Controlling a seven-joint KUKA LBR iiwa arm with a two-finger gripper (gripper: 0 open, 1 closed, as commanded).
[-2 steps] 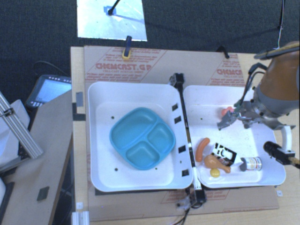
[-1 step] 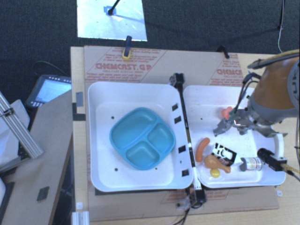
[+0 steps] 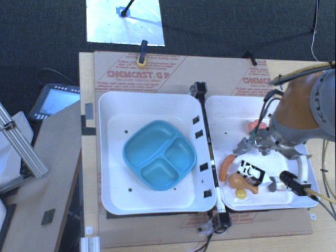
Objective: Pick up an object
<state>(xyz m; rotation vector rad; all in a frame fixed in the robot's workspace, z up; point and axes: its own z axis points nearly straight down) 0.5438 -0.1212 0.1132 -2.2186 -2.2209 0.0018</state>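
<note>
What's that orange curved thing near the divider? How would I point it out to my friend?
Find the right-hand white bin, the one the arm reaches over. Along its left wall, beside the divider, lies a small orange sausage-shaped piece, slightly curved. The toy chicken drumstick just below it is tan and lumpier.

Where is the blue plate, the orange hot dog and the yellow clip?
blue plate (image 3: 159, 154): camera view, on the ridge where its compartments meet.
orange hot dog (image 3: 227, 166): camera view, middle of its length.
yellow clip (image 3: 142, 60): camera view, its lower yellow end.
</note>
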